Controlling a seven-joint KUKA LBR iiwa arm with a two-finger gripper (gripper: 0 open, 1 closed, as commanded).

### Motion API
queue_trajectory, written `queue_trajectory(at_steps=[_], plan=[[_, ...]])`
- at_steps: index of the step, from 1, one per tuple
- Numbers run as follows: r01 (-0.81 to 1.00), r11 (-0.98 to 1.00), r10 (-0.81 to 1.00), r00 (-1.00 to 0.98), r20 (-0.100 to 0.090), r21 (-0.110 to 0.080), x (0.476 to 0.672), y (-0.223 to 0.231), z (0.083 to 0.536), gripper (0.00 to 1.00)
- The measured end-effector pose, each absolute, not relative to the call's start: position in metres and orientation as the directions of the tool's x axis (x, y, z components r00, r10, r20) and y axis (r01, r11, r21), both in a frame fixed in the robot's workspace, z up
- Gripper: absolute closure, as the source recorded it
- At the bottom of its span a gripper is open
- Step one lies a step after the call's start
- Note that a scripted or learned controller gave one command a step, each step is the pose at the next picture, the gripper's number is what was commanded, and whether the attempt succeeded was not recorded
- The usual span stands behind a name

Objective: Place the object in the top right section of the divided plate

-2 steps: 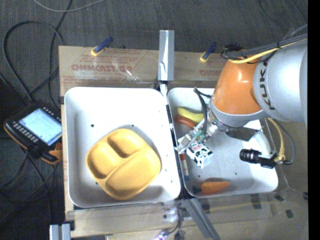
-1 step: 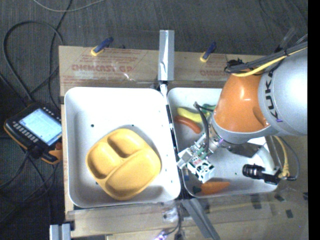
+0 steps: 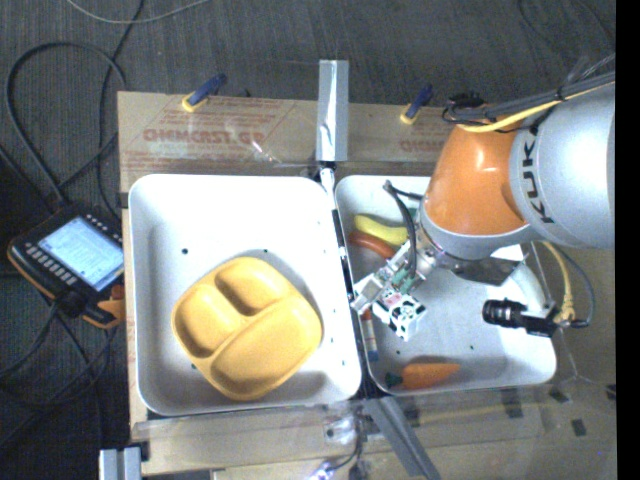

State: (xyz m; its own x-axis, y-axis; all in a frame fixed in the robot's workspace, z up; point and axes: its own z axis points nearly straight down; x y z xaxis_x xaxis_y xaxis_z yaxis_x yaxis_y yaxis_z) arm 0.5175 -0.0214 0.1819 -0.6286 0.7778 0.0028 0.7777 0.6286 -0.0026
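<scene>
A yellow divided plate (image 3: 248,326) lies in the left white bin (image 3: 160,218), a little below its middle, with its sections bare. My gripper (image 3: 392,301) hangs low over the left part of the right bin (image 3: 500,368), close to the wall between the bins. Just behind it lie a yellow banana-shaped object (image 3: 378,229) and a red piece (image 3: 368,247), partly hidden by the arm. An orange carrot (image 3: 430,373) rests near the right bin's front edge. I see nothing clearly held at the gripper.
The arm's orange band (image 3: 478,193) and grey body (image 3: 570,168) cover the right bin's back half. A black cylinder (image 3: 508,314) juts from the wrist at the right. A thin pen-like stick (image 3: 368,340) lies along the divider. Blue clamps (image 3: 203,91) hold cardboard behind the bins.
</scene>
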Motion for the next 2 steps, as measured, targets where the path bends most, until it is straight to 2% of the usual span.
queue_trajectory(at_steps=[1,2], plan=[[0.738,0.675,0.738,-0.675,0.002,-0.005,0.483,-0.009,0.185,1.0],[0.755,0.656,0.755,-0.656,0.002,-0.003,0.521,-0.021,0.188,1.0]])
